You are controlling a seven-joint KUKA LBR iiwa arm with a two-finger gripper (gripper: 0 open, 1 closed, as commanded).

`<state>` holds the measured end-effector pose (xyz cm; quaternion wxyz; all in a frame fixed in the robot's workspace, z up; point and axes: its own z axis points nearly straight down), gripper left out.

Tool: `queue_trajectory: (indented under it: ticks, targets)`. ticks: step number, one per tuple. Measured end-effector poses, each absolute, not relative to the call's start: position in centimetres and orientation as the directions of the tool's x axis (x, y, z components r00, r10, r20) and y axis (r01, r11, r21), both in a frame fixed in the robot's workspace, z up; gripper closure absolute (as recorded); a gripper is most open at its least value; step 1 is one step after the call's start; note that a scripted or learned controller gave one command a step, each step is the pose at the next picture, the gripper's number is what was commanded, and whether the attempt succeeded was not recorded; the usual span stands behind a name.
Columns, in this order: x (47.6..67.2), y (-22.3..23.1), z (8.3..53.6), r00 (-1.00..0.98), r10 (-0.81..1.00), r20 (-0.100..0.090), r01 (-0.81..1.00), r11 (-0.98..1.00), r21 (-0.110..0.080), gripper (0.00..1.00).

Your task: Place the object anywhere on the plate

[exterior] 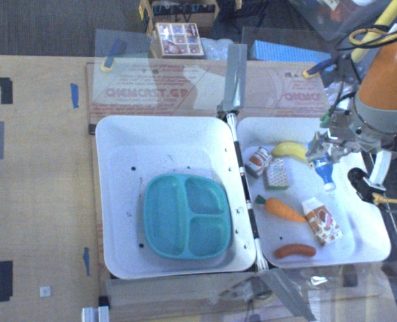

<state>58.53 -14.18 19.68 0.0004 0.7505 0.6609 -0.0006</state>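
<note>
While the pictured moment leaves it unclear which object is meant, the likeliest is the small blue object (324, 172), since the claw (324, 157) hangs directly over it.

Nearest the viewer, along the front of the right bin (381, 245), lie a red sausage (296, 251), a small white and red carton (322, 222) and an orange carrot (284, 210). In the left bin (118, 131) a teal plate (185, 217) with three compartments sits towards the front.

Further back in the right bin are a green speckled packet (276, 175), a small brown and white box (257, 161) and the blue object, with a yellow banana (289, 150) just behind. The blue object looks narrow and upright or slightly tilted, bright blue with a pale lower end; its exact shape is too small to tell.

Whether the claw is clenched, released or grasping the blue object cannot be told.

To do this step well, the grasp should probably be confirmed secure before lifting straight up, clearing the wall between the bins, then travelling left and lowering gently onto any compartment.
</note>
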Motion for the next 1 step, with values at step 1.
queue_trajectory:
  ticks: [1]
  targets:
    - [56.84, -6.26, 18.43, -0.007, 1.0, 0.001, 1.0, 0.007, -0.003, 1.0]
